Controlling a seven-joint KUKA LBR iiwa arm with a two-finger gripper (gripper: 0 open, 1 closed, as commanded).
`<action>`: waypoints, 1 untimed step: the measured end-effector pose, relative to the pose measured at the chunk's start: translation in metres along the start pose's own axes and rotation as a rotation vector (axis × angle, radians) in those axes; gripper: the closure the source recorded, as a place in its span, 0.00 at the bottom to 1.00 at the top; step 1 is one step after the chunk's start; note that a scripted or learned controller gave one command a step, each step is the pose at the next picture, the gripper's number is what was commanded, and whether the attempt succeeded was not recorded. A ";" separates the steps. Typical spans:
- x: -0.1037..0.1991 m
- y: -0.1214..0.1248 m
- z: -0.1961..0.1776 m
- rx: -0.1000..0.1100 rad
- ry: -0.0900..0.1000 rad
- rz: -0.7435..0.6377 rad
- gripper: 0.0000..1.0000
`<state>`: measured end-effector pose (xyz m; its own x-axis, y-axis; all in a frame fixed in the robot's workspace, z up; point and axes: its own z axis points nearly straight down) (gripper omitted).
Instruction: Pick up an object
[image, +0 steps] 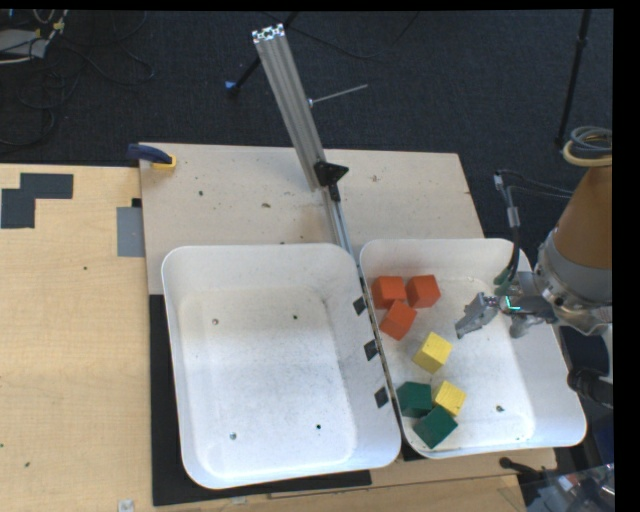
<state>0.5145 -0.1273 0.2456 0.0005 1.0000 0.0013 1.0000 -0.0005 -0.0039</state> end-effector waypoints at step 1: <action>-0.001 0.000 0.000 -0.001 0.000 0.004 0.00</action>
<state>0.5144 -0.1281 0.2458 0.0040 1.0000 0.0009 1.0000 -0.0040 -0.0029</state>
